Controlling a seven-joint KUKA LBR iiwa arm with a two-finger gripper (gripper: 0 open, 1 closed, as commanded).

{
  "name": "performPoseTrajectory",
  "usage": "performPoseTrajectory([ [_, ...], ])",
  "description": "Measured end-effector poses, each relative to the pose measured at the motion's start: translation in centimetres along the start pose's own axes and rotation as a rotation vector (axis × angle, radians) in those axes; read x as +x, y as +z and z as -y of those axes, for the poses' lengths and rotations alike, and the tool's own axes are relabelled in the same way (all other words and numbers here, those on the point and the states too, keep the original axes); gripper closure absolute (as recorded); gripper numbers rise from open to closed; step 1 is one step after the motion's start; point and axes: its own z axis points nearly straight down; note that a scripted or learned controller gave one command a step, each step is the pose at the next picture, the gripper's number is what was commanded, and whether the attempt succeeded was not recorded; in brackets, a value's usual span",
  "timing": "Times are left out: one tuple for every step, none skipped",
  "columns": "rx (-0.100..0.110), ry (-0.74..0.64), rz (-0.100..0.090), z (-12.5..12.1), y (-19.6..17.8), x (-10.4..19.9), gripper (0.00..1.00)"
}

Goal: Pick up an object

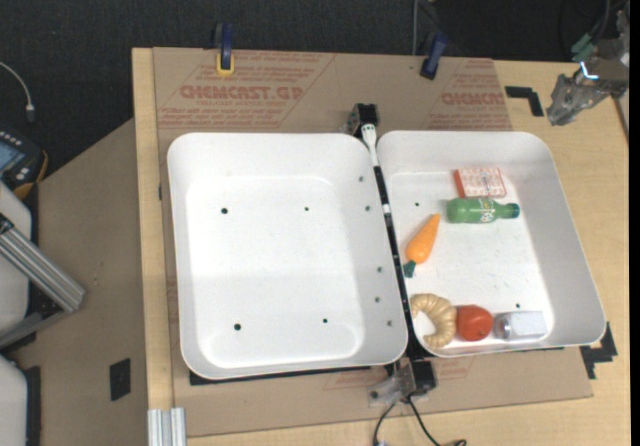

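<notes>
Over at the far right edge the gripper (572, 99) is hanging above the bench, can't tell how its jaws are set. Well apart from it, the carrot (423, 239) is lying inside the right bin (565, 234), beside the green bottle (481, 212).

One fixed overhead camera, slanted down over both white bins (190, 234).

The brown board (300, 84) under the bins bore red printed lettering reading "CHEMCAST GP", seen upside down above the left bin (190, 234). A second red print of the same kind stood above the right bin (570, 234), partly cut off. The small pink packet (480, 182) carried red print too small to read.
</notes>
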Motion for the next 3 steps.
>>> performPoseTrajectory([
  [-0.017, 0.000, 0.006, -0.1, -4.0, -0.1, 1.00],
  [-0.016, 0.000, 0.006, -0.1, -5.9, -0.1, 1.00],
  [-0.016, 0.000, 0.006, 0.0, -7.8, -0.1, 1.00],
])
